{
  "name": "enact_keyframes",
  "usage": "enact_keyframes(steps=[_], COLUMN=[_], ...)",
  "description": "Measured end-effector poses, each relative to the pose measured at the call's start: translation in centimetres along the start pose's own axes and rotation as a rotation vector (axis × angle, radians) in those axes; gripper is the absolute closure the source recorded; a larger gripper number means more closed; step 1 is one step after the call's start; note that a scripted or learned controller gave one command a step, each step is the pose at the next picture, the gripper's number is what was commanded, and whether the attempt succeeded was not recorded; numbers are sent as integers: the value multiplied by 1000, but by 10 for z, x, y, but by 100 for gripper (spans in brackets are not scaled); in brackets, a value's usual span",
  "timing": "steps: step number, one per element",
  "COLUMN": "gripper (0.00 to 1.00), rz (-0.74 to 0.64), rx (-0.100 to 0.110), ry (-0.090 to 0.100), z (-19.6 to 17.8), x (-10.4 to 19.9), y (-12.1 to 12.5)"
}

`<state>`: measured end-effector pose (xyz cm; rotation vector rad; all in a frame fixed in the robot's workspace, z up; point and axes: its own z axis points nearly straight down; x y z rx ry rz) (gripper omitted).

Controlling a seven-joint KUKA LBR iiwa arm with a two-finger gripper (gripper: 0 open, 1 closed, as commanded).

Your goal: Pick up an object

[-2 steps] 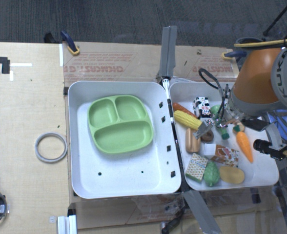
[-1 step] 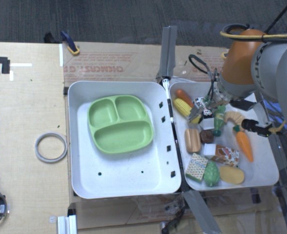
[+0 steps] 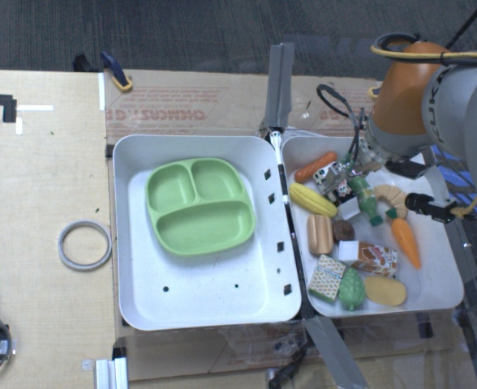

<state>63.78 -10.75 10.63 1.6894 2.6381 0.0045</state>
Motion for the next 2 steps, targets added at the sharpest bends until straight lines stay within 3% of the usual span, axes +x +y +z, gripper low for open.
enact_keyframes(steps=[1,2], gripper=[100,100], rz=[44,49], rx=[9,7], ry=[5,4], z=[-15,-86], x=[-24,36], y=[12,41])
